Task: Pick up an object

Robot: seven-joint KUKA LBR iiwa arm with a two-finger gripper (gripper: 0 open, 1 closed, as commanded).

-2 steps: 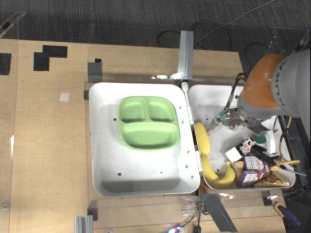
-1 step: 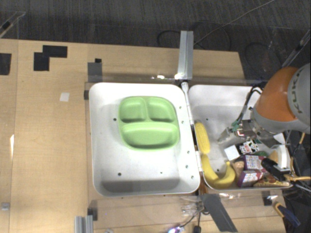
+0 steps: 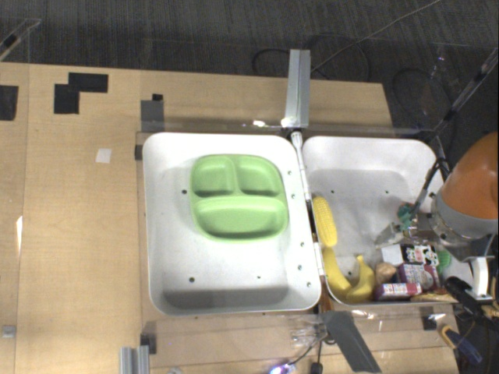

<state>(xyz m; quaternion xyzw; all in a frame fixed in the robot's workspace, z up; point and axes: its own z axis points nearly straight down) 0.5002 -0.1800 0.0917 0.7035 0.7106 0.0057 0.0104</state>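
The camera looks down at a slant on a wooden counter (image 3: 70, 232) carrying two shallow white bins side by side. The left bin (image 3: 168, 287) holds a green divided plate (image 3: 236, 195), lying flat near the bin's middle, well clear of the walls.

The right bin (image 3: 366, 162) has its objects crowded along the near wall and left side. A corn cob (image 3: 324, 220) lies lengthwise against the left wall. Just below it a banana (image 3: 347, 280) curves along the near left corner. Beside the banana's tip sits a small brown lump (image 3: 385, 271), too small to identify, and next to that a red packet (image 3: 396, 290) lies along the near wall. A printed box (image 3: 419, 255) sits just above the packet.

The arm (image 3: 472, 189) enters from the right, its orange band over the bin's right edge. The end effector (image 3: 407, 226) hangs low over the right part of the bin, just above the box. Whether it is open or closed, I cannot tell; nothing is visibly gripped.
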